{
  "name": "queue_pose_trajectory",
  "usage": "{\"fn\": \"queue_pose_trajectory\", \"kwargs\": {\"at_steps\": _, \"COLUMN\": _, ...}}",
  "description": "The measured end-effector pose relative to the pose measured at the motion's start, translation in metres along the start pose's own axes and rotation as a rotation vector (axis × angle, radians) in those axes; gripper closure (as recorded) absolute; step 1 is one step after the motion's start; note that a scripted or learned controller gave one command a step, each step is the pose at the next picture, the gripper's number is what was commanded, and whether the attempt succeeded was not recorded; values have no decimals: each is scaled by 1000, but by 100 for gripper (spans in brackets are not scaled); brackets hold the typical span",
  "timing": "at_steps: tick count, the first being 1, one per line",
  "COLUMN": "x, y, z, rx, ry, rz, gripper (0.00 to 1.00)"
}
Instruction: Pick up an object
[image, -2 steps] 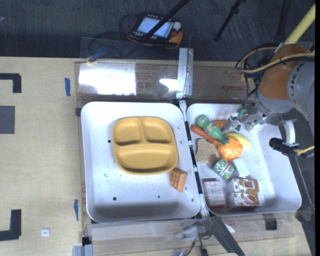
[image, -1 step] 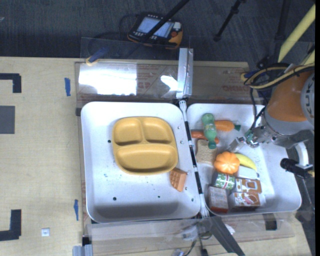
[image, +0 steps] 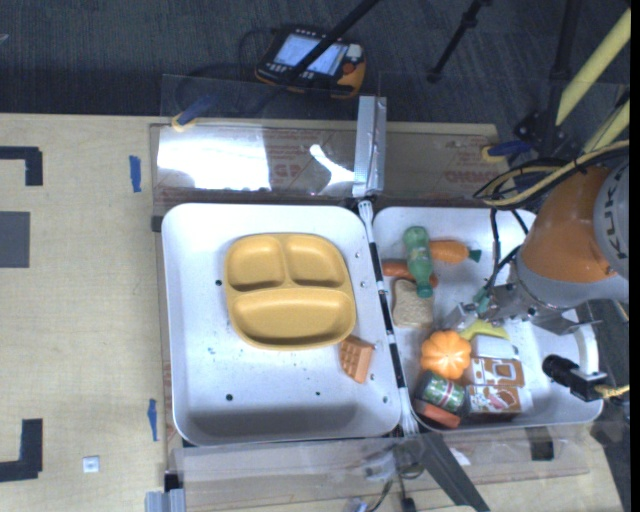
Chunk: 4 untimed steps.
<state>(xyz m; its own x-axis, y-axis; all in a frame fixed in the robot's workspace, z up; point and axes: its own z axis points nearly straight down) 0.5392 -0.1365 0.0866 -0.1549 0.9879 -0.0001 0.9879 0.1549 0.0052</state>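
Observation:
My gripper (image: 480, 306) hangs low in the right bin (image: 560, 415), under the grey wrist and the orange band (image: 568, 240). It sits just above a yellow banana-like piece (image: 487, 329) and up and to the right of an orange pumpkin (image: 446, 354). A juice carton (image: 496, 384) and a small can (image: 441, 393) lie near the front of that bin. Toward the back are a green bottle (image: 420, 260), a carrot (image: 450, 252) and a slice of bread (image: 410, 305). I see nothing lifted.
The left bin (image: 200, 400) holds a yellow divided plate (image: 290, 290) and a small orange wedge (image: 356, 358) by the divider. A black camera part (image: 572, 376) juts from the arm at the right. Cables hang behind the right bin.

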Motion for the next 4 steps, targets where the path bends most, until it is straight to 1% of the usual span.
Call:
{"fn": "queue_pose_trajectory", "kwargs": {"at_steps": 1, "x": 2, "y": -30, "z": -13, "rx": -57, "ry": -27, "rz": 4, "gripper": 0}}
{"fn": "queue_pose_trajectory", "kwargs": {"at_steps": 2, "x": 2, "y": -27, "z": -24, "rx": -67, "ry": -31, "rz": 5, "gripper": 100}}
{"fn": "queue_pose_trajectory", "kwargs": {"at_steps": 3, "x": 51, "y": -48, "z": -114, "rx": 5, "ry": 0, "rz": 33, "gripper": 100}}
{"fn": "queue_pose_trajectory", "kwargs": {"at_steps": 4, "x": 50, "y": -48, "z": -114, "rx": 5, "ry": 0, "rz": 34, "gripper": 0}}
